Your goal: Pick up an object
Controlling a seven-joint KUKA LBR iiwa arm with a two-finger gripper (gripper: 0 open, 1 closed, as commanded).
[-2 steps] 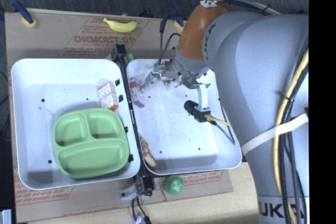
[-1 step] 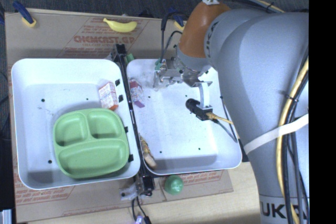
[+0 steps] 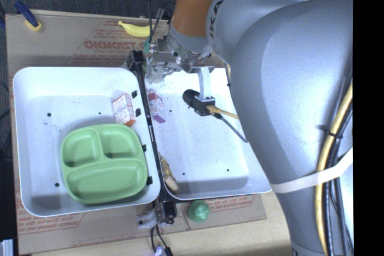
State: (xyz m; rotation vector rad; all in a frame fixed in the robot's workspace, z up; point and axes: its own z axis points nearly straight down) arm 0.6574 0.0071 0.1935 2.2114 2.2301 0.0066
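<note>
Camera view: fingers (image 3: 157,72), state unclear, above a small pink-white packet (image 3: 156,106).

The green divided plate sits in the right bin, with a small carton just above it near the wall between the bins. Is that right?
Not quite. The camera view shows the green divided plate in the left bin, not the right one. The rest holds: the small carton lies just above it, close to the wall between the bins.
</note>
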